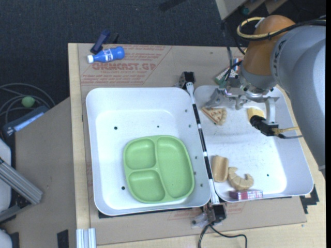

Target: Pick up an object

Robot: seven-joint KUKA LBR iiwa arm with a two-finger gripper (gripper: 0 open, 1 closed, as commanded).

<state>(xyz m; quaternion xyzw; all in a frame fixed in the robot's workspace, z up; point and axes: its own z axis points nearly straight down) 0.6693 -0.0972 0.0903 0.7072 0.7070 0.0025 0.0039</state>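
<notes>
Grey metal hand (239, 98) hung low in the right white bin (269, 161); its grip could not be told. Just left lay a tan triangular wedge (215, 114).

The bins (103, 138) were white. The plate (158, 168) was pale green, the bottle (107, 55) at upper left blue with a white cap, the arm (289, 50) grey with an orange band, the croissant (241, 179) tan.

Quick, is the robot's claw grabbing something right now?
Gripper: cannot be told; it hangs over the right bin near the pizza slice.
</notes>
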